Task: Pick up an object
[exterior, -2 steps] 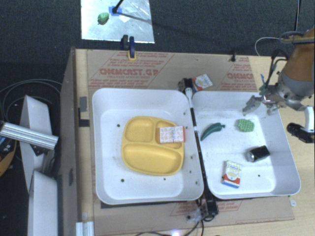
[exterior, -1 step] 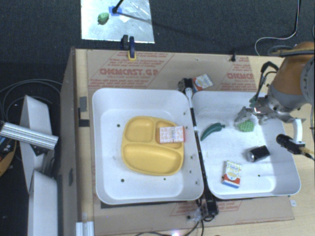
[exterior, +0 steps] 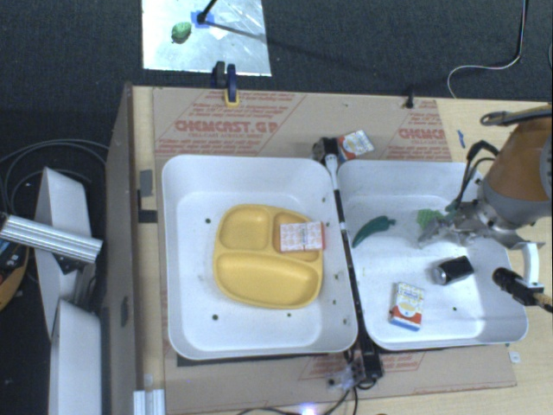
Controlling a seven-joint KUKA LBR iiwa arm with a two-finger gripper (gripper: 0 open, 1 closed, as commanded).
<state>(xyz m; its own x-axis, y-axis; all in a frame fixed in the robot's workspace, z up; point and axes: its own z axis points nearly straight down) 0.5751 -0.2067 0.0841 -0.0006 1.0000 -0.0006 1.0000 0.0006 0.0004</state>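
My gripper (exterior: 442,229) reaches in from the right and sits low over the back of the right bin (exterior: 492,331). Its tip is right beside a small light-green leafy object (exterior: 428,218); whether they touch is unclear. A dark green curved object (exterior: 373,227) lies to the left of it. A black can (exterior: 453,270) lies on its side just in front of the gripper. A small orange, white and blue box (exterior: 407,305) rests near the bin's front. The grey arm with its orange band (exterior: 521,164) rises at the right edge.
The left bin (exterior: 186,232) holds a yellow divided plate (exterior: 259,271) with a small pink-and-white packet (exterior: 300,236) lying on its back right section. A small packet (exterior: 355,143) lies on the cardboard behind the bins. A black part (exterior: 517,285) of the arm hangs over the right bin's right side.
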